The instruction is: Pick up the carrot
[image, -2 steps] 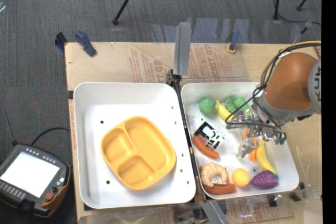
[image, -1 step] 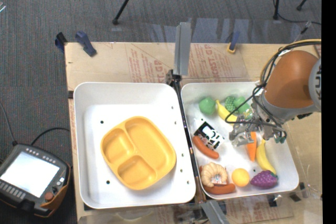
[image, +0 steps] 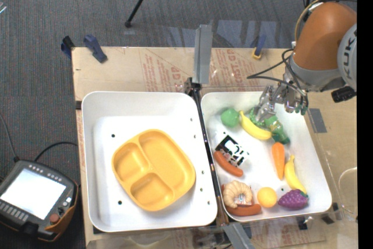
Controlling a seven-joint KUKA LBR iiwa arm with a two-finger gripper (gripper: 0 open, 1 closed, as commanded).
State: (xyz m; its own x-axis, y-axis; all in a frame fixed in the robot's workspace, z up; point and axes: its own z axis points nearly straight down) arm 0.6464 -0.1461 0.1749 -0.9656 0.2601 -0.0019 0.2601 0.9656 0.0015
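A: Carrot [image: 278, 160] location?
B: Right bin [image: 319, 155], right of centre, lying roughly lengthwise on the floor. Just beside it, lower right, is a yellow banana [image: 293, 175]. Nothing gripping it.

A: Gripper?
B: Gripper [image: 274, 109] sits over the back part of the right bin, well apart from the carrot. It's right above a second banana [image: 254, 126] and some green items [image: 277, 130], maybe a cucumber or pepper, too cluttered to name.

A: Fingers spread or closed?
B: Can't tell. Metal parts blur into the toys under them. Can't confirm anything between them either.

A: Rest of right bin?
B: Green round thing [image: 230, 118] at back left, black-and-white block [image: 232, 149] in the middle touching a red sausage [image: 228, 164], croissant [image: 238, 192] at the front with another red piece [image: 251, 209] under it, yellow ball [image: 267, 197], purple grapes [image: 294, 199] at front right.

A: Left bin?
B: Left bin [image: 99, 115] holds a yellow divided plate [image: 153, 168], three compartments, sitting flat near the centre.

A: Off the bench?
B: Handheld pendant [image: 36, 200] on the floor, lower left.
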